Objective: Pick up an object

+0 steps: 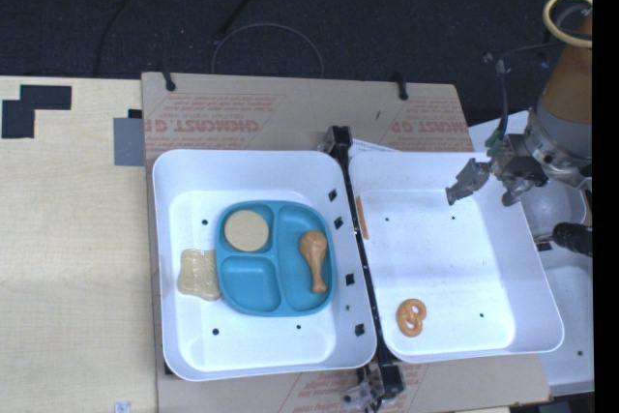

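Hovering at right bin's (542, 343) upper-right corner, gripper (491, 185) splayed open, nothing held; pretzel (411, 316) lies well toward lower left.

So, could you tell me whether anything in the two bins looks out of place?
Slightly: a tan food piece lies on the left bin floor against the blue tray, not in a compartment. The pretzel sits alone in the right bin. Nothing looks spilled or damaged.

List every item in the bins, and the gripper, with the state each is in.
blue tray: flat in the left bin.
round cracker: lying in the tray's top-left compartment.
drumstick: lying in the tray's right compartment.
toast piece: on the bin floor, touching the tray's left edge.
pretzel: flat, alone in the right bin.
gripper: open, holding nothing.
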You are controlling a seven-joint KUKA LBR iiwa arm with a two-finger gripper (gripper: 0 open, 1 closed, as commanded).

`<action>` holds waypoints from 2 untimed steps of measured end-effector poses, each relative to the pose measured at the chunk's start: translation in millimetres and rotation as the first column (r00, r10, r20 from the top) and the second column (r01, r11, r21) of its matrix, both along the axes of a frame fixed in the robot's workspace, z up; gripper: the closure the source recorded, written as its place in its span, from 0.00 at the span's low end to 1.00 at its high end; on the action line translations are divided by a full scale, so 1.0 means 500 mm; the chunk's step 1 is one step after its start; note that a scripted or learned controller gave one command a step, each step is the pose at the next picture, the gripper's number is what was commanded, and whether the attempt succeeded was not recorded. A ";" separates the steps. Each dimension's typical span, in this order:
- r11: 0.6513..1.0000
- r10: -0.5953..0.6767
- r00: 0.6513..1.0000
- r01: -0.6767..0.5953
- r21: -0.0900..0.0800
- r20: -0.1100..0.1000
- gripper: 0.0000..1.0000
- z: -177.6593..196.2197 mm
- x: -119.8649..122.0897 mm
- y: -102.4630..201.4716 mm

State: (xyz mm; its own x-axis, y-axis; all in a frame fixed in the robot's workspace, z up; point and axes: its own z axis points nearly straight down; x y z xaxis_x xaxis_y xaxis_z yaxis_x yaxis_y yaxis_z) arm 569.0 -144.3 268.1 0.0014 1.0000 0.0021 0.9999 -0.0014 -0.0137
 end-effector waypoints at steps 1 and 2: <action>1.000 0.002 1.000 -0.002 -0.002 0.012 0.00 0.013 0.004 0.000; 1.000 0.003 1.000 -0.003 0.000 0.007 0.00 -0.090 0.018 0.014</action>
State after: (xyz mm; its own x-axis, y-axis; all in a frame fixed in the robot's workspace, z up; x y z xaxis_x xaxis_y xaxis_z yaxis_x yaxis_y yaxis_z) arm 577.9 -137.1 222.9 -0.0017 1.0000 0.0018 1.0000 0.0018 -0.0071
